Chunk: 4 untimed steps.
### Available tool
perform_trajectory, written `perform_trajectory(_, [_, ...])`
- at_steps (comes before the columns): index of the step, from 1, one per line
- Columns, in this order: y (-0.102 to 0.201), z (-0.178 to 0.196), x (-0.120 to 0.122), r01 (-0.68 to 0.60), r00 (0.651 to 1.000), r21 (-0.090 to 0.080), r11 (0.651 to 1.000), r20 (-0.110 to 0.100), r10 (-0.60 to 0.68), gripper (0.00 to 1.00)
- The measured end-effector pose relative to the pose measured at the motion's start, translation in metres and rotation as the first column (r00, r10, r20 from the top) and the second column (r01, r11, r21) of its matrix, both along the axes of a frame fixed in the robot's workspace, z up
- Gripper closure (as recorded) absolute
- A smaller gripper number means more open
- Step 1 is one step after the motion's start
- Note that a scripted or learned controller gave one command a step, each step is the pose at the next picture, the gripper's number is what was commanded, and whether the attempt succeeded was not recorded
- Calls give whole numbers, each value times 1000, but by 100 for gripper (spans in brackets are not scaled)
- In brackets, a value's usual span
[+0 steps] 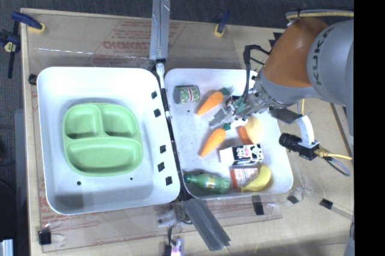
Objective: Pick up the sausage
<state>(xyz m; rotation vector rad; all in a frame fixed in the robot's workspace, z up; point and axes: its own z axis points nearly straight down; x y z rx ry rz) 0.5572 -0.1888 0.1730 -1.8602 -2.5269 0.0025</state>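
Note:
The sausage [243, 133] is a short reddish-orange piece in the right bin [198, 77], partly covered by a pale yellow food item [255, 127] beside it. My gripper [225, 116] hangs low over the bin's middle, just left of and above the sausage. It sits between two carrots, one [210, 102] to its upper left and the other [212, 142] to its lower left. Nothing can be seen held in the gripper.
The right bin also holds a green can [187, 94], a small black-and-white carton [248, 154], a red can [243, 175], a banana [260, 179] and a green bottle [207, 182]. A green divided plate [102, 137] lies in the left bin [54, 86].

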Motion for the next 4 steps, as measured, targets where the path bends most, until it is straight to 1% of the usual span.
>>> perform_trajectory(1, [-21,-29,-21,-19,1000,-1,1000,3,19,0])
perform_trajectory(2, [-22,-12,-1,-17,1000,-1,1000,2,17,0])
perform_trajectory(3, [-21,-27,-34,-10,1000,0,1000,1,10,0])
perform_trajectory(4, [-22,1,-14,-32,999,0,999,3,32,0])
